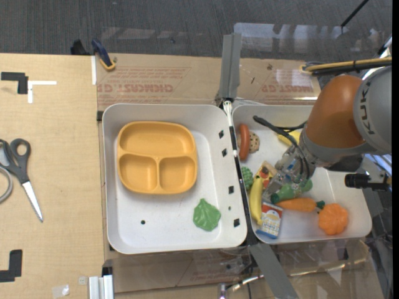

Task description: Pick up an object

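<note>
Orange band: the arm's orange section fills the upper right of the frame, and the wrist below it drops into the right bin point(365, 226).
Gripper: the gripper point(291, 178) sits low in the middle of the right bin, among the clutter; how far apart its fingers stand cannot be told, nor whether anything lies between them.
Likely target: the toy carrot point(300, 204) lies just below the gripper, lower centre-right of the frame, with a green toy point(301, 186) just above it by the tool.
Neighbours: a banana point(255, 199) lies along the bin's left wall, a small carton point(269, 222) just below it, and an orange round toy point(333, 218) at the lower right corner.
Left bin: a yellow divided plate point(158, 157) sits at upper centre, a green leaf toy point(206, 215) below it, both well apart from the arm.
Risk, crowding: the pieces lie touching or nearly so, so a closing finger may land on two things at once and pinch neither firmly.
Risk, shape: the carrot looks smooth and tapered, so it may squirt out sideways under a grip near its thin end.
Risk, shoving: a descent slightly off centre would likely push the carrot toward the carton instead of straddling it.
</note>
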Motion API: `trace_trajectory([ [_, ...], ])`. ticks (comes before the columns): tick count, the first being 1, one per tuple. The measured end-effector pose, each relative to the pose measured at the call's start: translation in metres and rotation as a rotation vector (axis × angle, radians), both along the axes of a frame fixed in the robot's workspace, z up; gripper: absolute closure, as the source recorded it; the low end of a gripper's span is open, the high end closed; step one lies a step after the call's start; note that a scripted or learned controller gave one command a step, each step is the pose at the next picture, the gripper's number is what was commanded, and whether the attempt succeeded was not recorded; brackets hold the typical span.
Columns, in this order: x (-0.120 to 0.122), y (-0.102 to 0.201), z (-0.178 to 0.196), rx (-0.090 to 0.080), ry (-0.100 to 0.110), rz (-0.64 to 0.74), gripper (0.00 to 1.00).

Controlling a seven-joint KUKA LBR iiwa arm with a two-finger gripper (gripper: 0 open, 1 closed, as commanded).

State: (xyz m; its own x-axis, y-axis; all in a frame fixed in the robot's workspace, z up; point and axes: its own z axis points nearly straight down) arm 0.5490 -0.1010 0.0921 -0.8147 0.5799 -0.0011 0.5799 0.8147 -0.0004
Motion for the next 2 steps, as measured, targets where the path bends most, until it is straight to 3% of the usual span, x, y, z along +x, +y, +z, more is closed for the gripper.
trace_trajectory([
  [1,0.0021,-0.0057,0.0124,-0.009,-0.008,-0.003,1.0],
  [2,0.0012,-0.0027,0.0105,-0.004,-0.004,-0.001,0.0],
])
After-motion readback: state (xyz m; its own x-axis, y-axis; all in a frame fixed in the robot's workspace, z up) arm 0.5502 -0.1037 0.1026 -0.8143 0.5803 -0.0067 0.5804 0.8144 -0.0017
